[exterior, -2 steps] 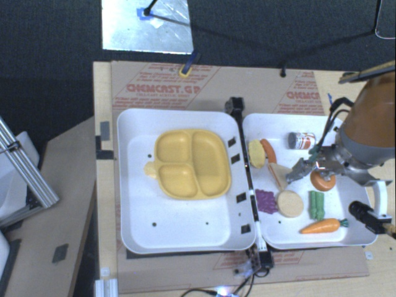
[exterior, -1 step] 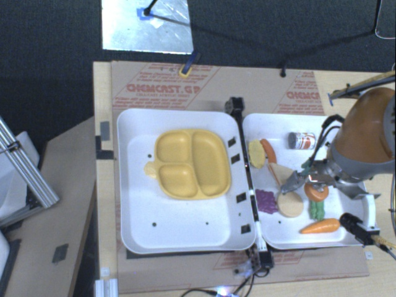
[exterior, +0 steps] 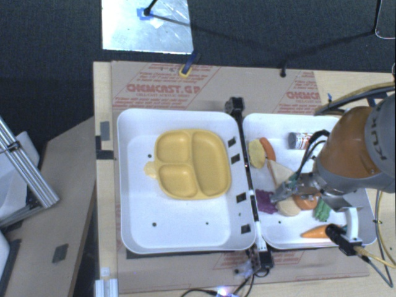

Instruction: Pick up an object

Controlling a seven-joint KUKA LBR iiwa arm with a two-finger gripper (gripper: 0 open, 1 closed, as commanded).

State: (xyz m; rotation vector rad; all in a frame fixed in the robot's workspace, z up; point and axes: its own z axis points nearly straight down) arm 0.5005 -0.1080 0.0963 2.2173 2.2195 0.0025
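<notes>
Overhead slanted view of 2 shallow white bins set side by side on the bench. The left bin contains 1 yellow divided tray with 3 compartments, lying near its centre. The right bin contains a scatter of toy food: a yellow piece and an orange piece touching near the dividing wall, a small can towards the far side, a purple item and a pale item just beside it, a green item, and a carrot near the front wall. The arm enters from the right, its orange band above the wrist. The gripper sits low over the cluster of purple, pale and orange items; its opening and any contact with them cannot be told, since the parts appear to overlap at this angle.
</notes>
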